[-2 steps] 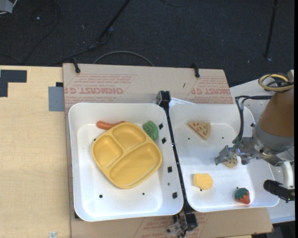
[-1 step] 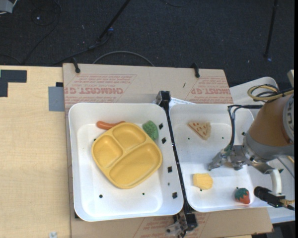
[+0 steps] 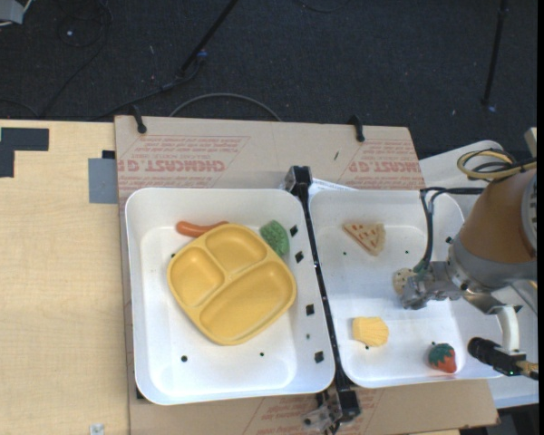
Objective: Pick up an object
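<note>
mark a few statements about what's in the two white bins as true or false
1. The yellow divided plastic plate lies in the left white bin. True.
2. The red toy strawberry sits on the plate. False: it lies in the right white bin, near its front right corner.
3. The tan wedge-shaped toy lies in the right bin. True.
4. The orange carrot-like toy lies in the right bin. False: it is in the left bin, behind the plate.
5. The gripper is over the right bin. True.
</note>
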`<state>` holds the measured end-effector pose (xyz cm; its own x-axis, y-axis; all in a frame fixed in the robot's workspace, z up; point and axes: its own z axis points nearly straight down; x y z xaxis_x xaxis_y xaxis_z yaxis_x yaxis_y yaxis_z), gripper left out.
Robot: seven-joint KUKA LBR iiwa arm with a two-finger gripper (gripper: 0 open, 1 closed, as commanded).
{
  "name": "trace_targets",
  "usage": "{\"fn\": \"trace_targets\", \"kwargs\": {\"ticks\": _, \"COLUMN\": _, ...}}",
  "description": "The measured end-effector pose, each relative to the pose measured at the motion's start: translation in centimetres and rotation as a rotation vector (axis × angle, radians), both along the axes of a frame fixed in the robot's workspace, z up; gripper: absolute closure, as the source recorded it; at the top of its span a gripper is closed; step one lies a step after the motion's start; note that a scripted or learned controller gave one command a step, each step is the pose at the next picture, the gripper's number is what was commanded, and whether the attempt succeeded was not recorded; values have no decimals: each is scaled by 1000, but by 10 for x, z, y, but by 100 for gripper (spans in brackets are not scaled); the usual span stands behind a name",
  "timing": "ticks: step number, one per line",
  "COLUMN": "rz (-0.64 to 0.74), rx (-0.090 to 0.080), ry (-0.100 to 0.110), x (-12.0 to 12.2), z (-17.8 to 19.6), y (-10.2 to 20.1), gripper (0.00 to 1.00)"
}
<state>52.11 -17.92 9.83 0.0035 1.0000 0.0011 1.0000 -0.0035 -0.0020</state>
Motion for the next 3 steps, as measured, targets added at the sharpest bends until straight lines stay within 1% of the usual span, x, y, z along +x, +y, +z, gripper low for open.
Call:
{"fn": "trace_targets", "kwargs": {"ticks": 1, "rz": 6, "rx": -1, "ry": -3, "x": 5, "z": 46, "y": 7, "gripper": 100}}
{"fn": "trace_targets", "kwargs": {"ticks": 2, "rz": 5, "rx": -2, "ry": -4, "x": 14, "z": 98, "y": 1, "gripper": 100}}
{"fn": "trace_targets", "kwargs": {"ticks": 3, "rz": 6, "rx": -1, "ry": -1, "x": 14, "z": 107, "y": 0, "gripper": 100}}
